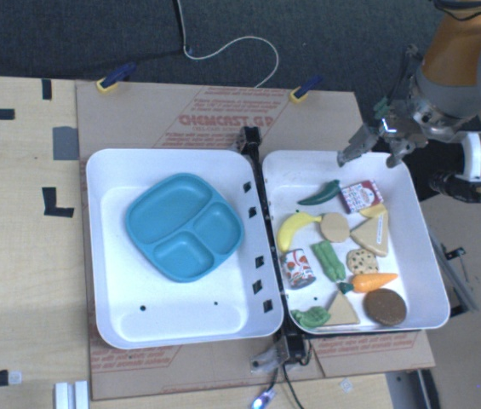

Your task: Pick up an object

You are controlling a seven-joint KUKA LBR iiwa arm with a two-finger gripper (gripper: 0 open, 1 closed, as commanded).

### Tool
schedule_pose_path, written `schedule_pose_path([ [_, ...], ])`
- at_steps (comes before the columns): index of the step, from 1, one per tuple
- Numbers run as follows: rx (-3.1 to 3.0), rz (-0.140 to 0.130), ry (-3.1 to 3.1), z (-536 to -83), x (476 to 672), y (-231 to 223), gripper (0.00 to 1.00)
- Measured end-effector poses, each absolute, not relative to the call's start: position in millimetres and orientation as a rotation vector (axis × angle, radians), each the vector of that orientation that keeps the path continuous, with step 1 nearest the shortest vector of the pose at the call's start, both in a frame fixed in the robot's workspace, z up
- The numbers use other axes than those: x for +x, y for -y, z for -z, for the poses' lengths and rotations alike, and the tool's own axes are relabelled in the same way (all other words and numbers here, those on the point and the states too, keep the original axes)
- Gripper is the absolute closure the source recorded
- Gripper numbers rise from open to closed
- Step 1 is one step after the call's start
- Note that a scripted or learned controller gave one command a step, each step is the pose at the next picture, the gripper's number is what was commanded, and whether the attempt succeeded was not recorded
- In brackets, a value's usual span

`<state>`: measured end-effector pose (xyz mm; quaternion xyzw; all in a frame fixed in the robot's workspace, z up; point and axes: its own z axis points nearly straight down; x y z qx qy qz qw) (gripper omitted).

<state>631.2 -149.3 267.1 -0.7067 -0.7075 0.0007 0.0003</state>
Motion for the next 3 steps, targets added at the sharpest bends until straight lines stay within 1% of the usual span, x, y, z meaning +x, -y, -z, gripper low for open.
schedule_pose_path([
  [1,-2.216,0.003,2.227,-335.8,590.0,100.3,0.0],
  [2,-2.219,0.011,2.232,-448.0,517.6,64.6,0.0],
  [3,-2.22,-0.002,2.225,-451.1,520.3,66.7,1.0],
])
